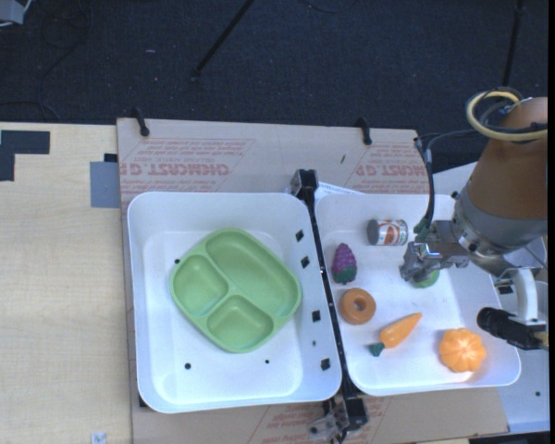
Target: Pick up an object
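- Nearest the camera, at the bottom edge of the right bin (499, 377), an orange pumpkin-like fruit (462, 350) sits in the bin's near right corner.
- Just left of it lies a toy carrot (400, 330), tilted, its green tip pointing down-left and its thick end up-right.
- A little farther back, a brown doughnut (357, 305) lies flat near the divider between the bins, apart from the carrot.
- Behind the doughnut, a purple bunch of grapes (344, 263) stands close to the divider.
- In the left bin (157, 377), a green sectioned plate (235, 289) with three compartments lies flat and turned at an angle; nothing shows in its compartments.
- The gripper (420, 268) hangs low over the middle of the right bin, directly above a small green object (427, 280) that peeks out beneath it; whether its fingers are apart or together around anything cannot be told.
- Farther back, a small can (388, 232) with a red-and-white label lies on its side, just left of the gripper and apart from it.
- Beyond both bins, a brown cardboard sheet (222, 160) with red print lies under them.
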Robot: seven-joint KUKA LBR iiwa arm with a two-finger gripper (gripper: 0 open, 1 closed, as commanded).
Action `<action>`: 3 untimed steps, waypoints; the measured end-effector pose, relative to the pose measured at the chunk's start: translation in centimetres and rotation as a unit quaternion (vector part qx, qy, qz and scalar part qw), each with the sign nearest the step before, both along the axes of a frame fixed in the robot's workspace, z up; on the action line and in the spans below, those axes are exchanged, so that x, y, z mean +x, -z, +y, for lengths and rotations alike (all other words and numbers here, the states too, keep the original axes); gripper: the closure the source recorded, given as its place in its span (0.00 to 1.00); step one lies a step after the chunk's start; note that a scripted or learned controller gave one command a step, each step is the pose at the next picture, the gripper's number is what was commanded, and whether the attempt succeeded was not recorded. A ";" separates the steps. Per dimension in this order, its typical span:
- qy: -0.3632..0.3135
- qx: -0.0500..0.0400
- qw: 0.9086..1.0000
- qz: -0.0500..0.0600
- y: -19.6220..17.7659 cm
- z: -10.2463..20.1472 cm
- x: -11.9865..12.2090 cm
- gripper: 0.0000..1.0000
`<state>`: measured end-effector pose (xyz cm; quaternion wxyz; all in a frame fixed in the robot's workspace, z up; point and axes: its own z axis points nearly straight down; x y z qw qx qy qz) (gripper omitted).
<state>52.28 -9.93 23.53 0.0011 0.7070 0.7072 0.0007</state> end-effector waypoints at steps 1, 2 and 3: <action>0.000 0.000 1.000 0.000 -4.3 -0.1 0.1 1.00; -0.002 0.001 1.000 0.003 -4.4 4.9 -0.8 1.00; -0.002 0.001 1.000 0.004 -2.4 10.5 -1.4 1.00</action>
